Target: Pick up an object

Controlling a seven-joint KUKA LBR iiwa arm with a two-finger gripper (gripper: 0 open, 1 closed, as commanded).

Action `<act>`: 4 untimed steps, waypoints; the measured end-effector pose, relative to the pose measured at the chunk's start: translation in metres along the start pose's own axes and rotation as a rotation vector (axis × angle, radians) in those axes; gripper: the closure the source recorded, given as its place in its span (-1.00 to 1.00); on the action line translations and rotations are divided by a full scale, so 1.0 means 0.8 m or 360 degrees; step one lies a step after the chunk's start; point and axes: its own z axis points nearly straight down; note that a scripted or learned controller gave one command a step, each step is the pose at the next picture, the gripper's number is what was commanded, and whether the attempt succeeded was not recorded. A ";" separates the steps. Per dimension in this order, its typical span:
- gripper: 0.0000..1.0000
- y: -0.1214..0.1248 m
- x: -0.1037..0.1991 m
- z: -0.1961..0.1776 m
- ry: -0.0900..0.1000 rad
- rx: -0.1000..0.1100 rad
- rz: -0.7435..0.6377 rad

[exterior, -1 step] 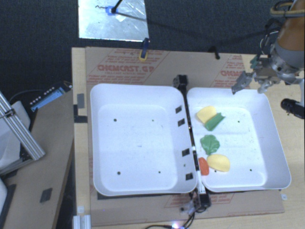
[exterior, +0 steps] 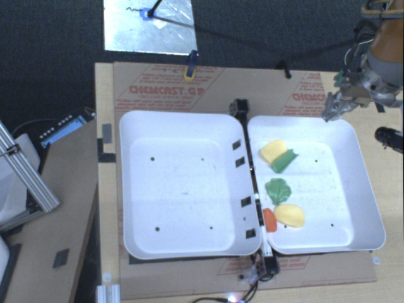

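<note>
My end effector hangs at the far right corner of the right bin, just above its rim, with my grey wrist and orange band rising out toward the right edge of the view. Nothing sits between my fingertips; from this slanted angle they look drawn close together into a narrow point, but I cannot tell for certain whether they are clenched or parted.

The things to pick all lie in the right bin, gathered along its left side and well apart from my end effector. Toward the far part sits a yellow piece, and touching its right edge is a slim green piece, lying on a diagonal. Nearer the camera is a darker green leafy item, and just beside it, nearer still, a second yellow item. A small orange-red object rests against the bin's left wall, touching that second yellow item (what each toy stands for is too small to make out).

The left bin sits side by side with the right one, the 2 joined along a dark central strip with black clips. Both bins rest on a cardboard sheet printed with red lettering, laid on the desk. Beyond the cardboard, a shiny square plate lies on the dark floor.
</note>
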 end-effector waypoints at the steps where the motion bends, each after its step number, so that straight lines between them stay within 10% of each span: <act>1: 1.00 0.029 -0.022 -0.148 -0.0006 -0.0016 0.0001; 2: 1.00 -0.048 0.009 -0.303 -0.0001 -0.0014 -0.0001; 4: 1.00 -0.182 0.083 -0.316 0.0002 0.0006 0.0000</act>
